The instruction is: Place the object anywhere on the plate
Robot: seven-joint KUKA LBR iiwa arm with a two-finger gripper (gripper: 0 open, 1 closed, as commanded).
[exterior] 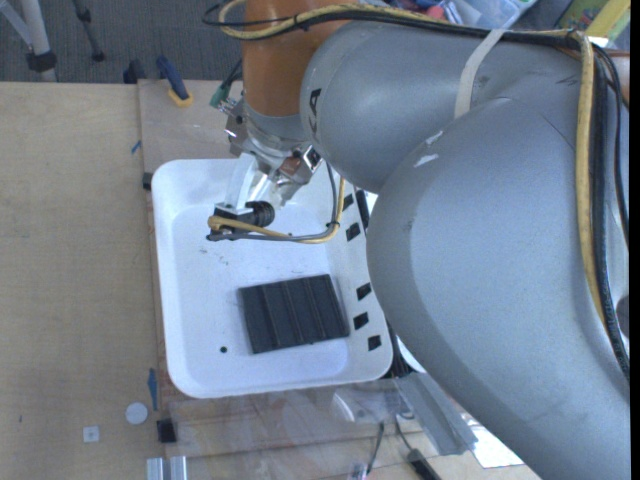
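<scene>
A dark grey ribbed rectangular plate [293, 313] lies flat in the near half of the left white bin [185, 268]. My gripper [264, 182] hangs over the far part of this bin, behind the plate and apart from it, under the orange band of the arm. A small reddish-brown patch [294, 167] shows at the wrist's end; I cannot tell whether it is a held thing or part of the gripper. The grey arm hides the right bin and the right edge of the left bin.
A tiny black speck [222, 349] lies on the bin floor left of the plate. The wooden bench [70, 268] spreads to the left, with small bits near its front edge [135, 413]. A blue-and-yellow clamp [174, 83] sits behind the bin.
</scene>
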